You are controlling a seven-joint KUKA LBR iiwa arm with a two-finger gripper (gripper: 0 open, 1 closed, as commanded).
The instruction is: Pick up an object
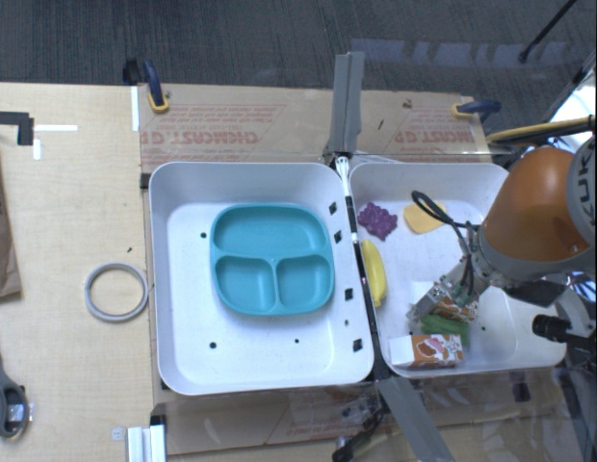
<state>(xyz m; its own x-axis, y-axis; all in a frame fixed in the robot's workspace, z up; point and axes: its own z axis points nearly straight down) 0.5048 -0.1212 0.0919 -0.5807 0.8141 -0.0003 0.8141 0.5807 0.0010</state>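
Your gripper (441, 302) hides its jaws, so you cannot tell their state; below it lies an orange-brown packet (435, 350)

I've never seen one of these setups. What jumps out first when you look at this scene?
The bright teal divided plate sits alone in the left white bin. On the right, the arm's big orange band hangs over the other bin, its tool down among small items near a banana and purple grapes.
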